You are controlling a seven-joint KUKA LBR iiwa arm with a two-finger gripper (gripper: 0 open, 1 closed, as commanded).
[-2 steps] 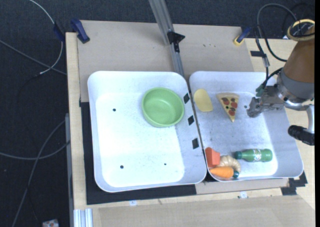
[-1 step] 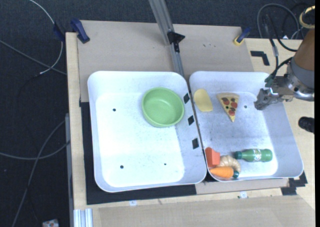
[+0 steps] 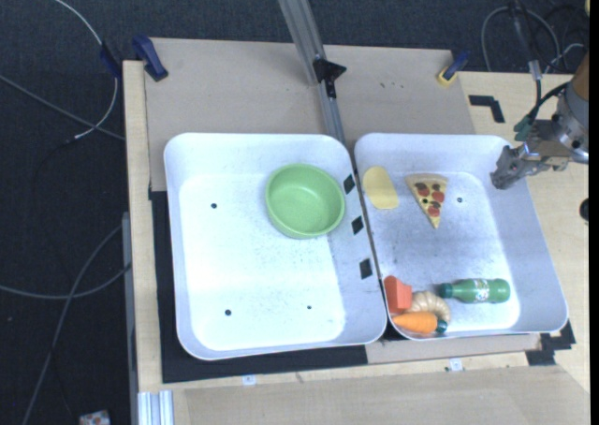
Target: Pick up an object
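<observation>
You have two white bins on the table: the left bin holds one green bowl, sitting in its upper right part, and the right bin holds six things. In the upper left of that bin lies one pale yellow piece, and just to its right one pizza slice. Along the lower edge you can count one green bottle lying on its side, one orange carrot, one red block and one tan lumpy item, the last three crowded together in the lower left corner and hard to separate. The gripper hangs at the upper right rim of the right bin, well apart from every object; it is small and dark, so you cannot tell how its jaws stand. The arm is cut off by the frame's right edge. A metal pole slants down from the top toward the gap between the bins.
</observation>
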